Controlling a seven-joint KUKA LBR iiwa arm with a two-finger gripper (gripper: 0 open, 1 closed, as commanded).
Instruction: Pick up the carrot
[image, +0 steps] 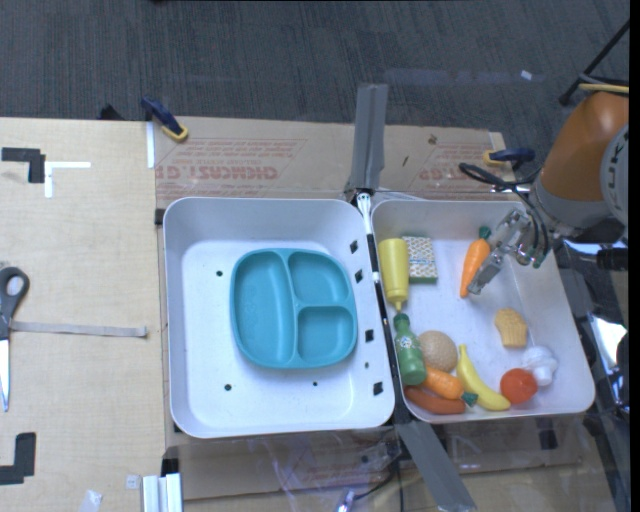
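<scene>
Carrot tilted in the far part of the right bin, green top toward the rear rim, just left of the claw and seemingly touching its fingers. Claw fingers slightly apart, angled down toward the carrot's lower end; not clear whether clamped on the carrot or merely alongside it. Wrist partly blurred, orange band of the arm cut off by the frame's edge.

Further left of the claw, against the bin's left wall: yellow mustard bottle with a green-speckled sponge beside it. Nearer than the claw: a small yellow bread-like piece, then a white lumpy item, hard to identify, and a red tomato. Along the near rim: banana, a round tan object, a green bottle, a second small carrot and a reddish sausage-like piece, partly overlapping, edges hard to separate.

Well left of the claw, left bin holding a teal divided plate. Beyond, on the bench: scissors cut off at the frame edge.
</scene>
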